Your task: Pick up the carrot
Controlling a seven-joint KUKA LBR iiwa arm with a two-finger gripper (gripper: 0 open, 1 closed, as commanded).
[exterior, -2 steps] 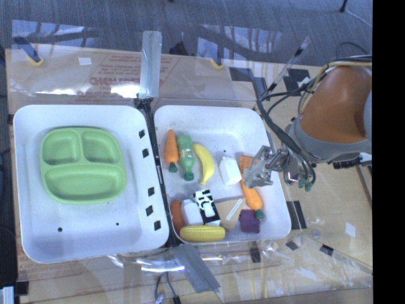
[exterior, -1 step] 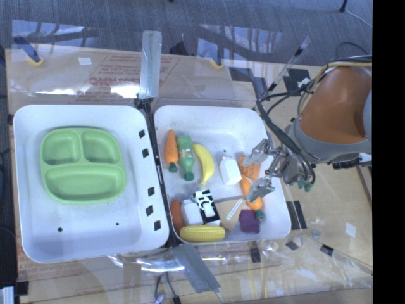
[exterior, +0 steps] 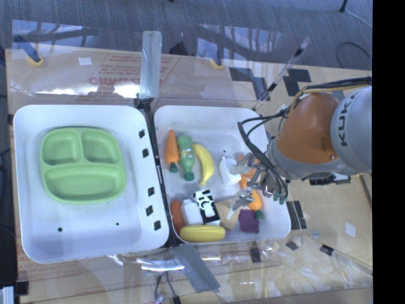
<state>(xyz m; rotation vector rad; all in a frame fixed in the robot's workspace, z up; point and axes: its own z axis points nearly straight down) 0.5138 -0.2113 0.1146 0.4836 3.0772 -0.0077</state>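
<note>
Nearest the camera, a yellow plastic corn cob [exterior: 202,234] lies along the front wall of the right-hand shallow white bin [exterior: 209,114]. Just behind the corn sit a black-and-white carton [exterior: 205,204] and a red-orange piece [exterior: 176,213] against the bin's left wall; to the corn's right rests a dark purple toy [exterior: 249,221]. Above the purple toy hangs the two-finger gripper [exterior: 245,198] of the grey arm with its orange band [exterior: 307,132], down among small orange and white items; whether anything sits between the fingers, or how wide they stand, cannot be told. Farther back from the corn lie a curved yellow banana [exterior: 204,162], a green plastic bottle [exterior: 185,158] and the orange tapered carrot [exterior: 171,149], side by side, with the carrot nearest the left wall and well apart from the gripper. Left of the corn, the second white bin [exterior: 25,233] holds a light green divided plate [exterior: 82,164] with three compartments.
</note>
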